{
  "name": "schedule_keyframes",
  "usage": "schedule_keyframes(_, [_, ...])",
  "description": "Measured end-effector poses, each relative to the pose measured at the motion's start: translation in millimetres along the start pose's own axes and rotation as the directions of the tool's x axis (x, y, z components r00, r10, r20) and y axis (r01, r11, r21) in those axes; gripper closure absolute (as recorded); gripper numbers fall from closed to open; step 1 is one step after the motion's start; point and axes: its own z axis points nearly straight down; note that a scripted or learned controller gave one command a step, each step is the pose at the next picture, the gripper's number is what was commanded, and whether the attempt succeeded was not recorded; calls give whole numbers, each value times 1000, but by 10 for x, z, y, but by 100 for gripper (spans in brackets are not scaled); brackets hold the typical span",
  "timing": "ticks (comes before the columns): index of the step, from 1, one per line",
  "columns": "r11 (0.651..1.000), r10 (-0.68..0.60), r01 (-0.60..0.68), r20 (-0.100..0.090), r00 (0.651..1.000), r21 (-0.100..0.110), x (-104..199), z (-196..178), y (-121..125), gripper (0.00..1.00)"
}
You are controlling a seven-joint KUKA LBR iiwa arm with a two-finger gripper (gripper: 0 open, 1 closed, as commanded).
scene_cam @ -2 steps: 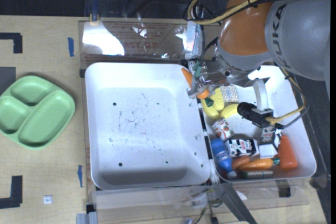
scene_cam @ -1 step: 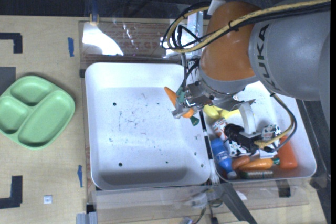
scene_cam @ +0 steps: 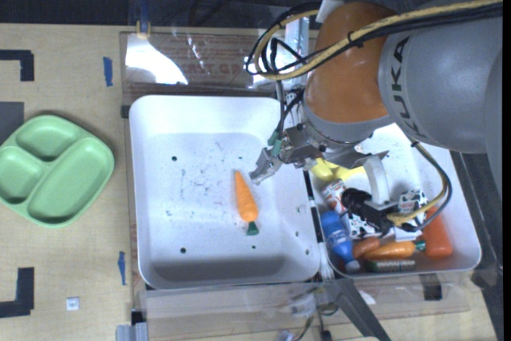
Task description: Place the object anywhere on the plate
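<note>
- The grey KUKA arm (scene_cam: 447, 68) is reaching in from the right of the frame, its orange band (scene_cam: 351, 64) bulging over the seam between the two white bins and covering the upper part of the right bin (scene_cam: 467, 251).
- The gripper (scene_cam: 265, 165) is hanging just above the toy carrot (scene_cam: 246, 197) near the right side of the left bin (scene_cam: 152, 172); its fingers are appearing close together with nothing between them, though the tips are small and blurred, so how far apart they are standing is hard to judge.
- The carrot is lying on the bin floor, orange body pointing toward the upper part of the frame and its green stub (scene_cam: 252, 228) toward the lower part, apart from the fingertips.
- The green plate (scene_cam: 52, 169), split into compartments, is sitting at the left edge of the frame on the wooden bench (scene_cam: 72, 76), well apart from the carrot, its left rim cut off by the frame.
- A heap of toys is crowding the right bin: a yellow piece (scene_cam: 339, 172) half hidden under the wrist, a blue item (scene_cam: 337, 239) and orange pieces (scene_cam: 437, 239) that are overlapping and hard to tell apart.
- Black cables (scene_cam: 275, 52) are looping beside the orange band.
</note>
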Motion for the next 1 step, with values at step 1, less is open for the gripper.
schedule_keyframes(1, [987,163,-163,1,987,-3,-483,-121,280,0])
